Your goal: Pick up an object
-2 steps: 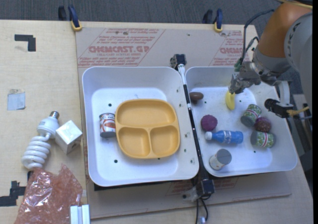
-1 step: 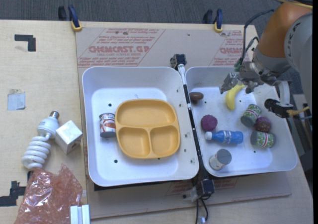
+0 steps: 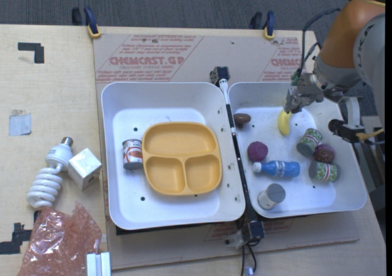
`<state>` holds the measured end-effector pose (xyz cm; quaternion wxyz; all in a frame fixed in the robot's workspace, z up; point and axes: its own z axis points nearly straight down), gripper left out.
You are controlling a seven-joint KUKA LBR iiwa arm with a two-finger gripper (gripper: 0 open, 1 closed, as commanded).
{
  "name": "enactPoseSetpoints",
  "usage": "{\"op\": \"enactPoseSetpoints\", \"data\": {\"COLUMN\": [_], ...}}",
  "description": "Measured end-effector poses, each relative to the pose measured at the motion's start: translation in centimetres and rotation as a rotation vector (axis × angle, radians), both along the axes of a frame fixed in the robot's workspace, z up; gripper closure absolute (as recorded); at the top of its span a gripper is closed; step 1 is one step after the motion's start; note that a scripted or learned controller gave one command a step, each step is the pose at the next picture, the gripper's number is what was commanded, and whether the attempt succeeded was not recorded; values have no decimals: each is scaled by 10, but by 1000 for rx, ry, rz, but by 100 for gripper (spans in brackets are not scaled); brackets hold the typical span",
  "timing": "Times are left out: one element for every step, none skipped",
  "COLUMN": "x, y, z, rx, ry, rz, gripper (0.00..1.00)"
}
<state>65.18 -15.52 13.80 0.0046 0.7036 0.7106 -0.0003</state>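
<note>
My gripper [image 3: 293, 106] hangs over the back of the right bin [image 3: 352, 198], at the upper end of a yellow fruit-like object [image 3: 284, 123]; whether it touches it I cannot tell. The same bin holds a brown lump [image 3: 242, 119], a purple ball [image 3: 258, 150], a blue bottle [image 3: 279, 169] lying flat, a grey cylinder [image 3: 271, 196], two green cans [image 3: 309, 141] [image 3: 323, 172] and a dark maroon piece [image 3: 324, 153].
The left bin [image 3: 116, 207] holds a yellow divided plate [image 3: 182, 157] and a small can [image 3: 131, 153]. On the bench to the left lie a spiral light bulb [image 3: 49, 174], a white cube [image 3: 84, 167] and a reddish plastic bag [image 3: 58, 241].
</note>
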Motion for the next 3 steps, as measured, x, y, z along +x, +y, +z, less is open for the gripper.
{"op": "enactPoseSetpoints", "data": {"x": [0,7,6], "y": [0,27,26], "z": [0,-45,-36], "rx": [0,6,5], "ry": [0,6,11], "rz": [0,-7,-7], "gripper": [0,0,100]}}
